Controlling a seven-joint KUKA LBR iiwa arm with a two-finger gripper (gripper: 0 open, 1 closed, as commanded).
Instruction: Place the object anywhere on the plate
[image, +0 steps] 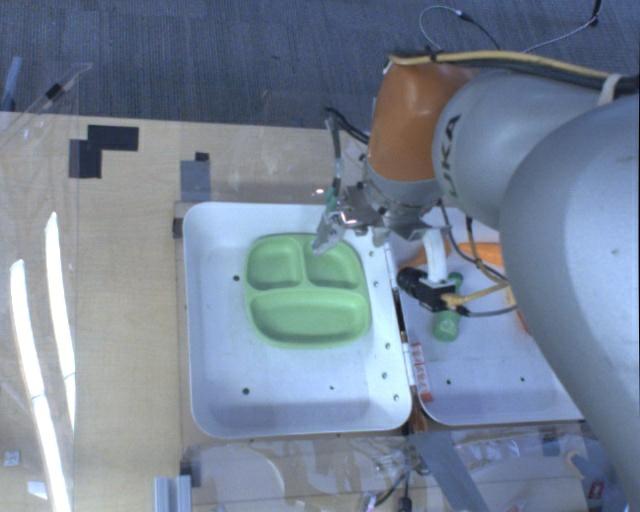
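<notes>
Gripper (327, 238) is hanging over the far-right compartment of the green plate (305, 312), which is sitting in the left bin (230, 380). Cannot tell whether the pincer is apart or together, or carrying anything. Small green object (445, 325) is lying in the right bin (485, 385), apart from the plate. Judgement: placement is looking undone; next move is calling for a reach across and a firm grasp.

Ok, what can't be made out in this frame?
All in the camera view:
Gripper, above the plate: too small and blurred to tell whether it carries anything.
Right bin: mostly covered by the arm.
Small green object in it: too small to identify.
Orange thing nearby: largely hidden under the arm.
</notes>
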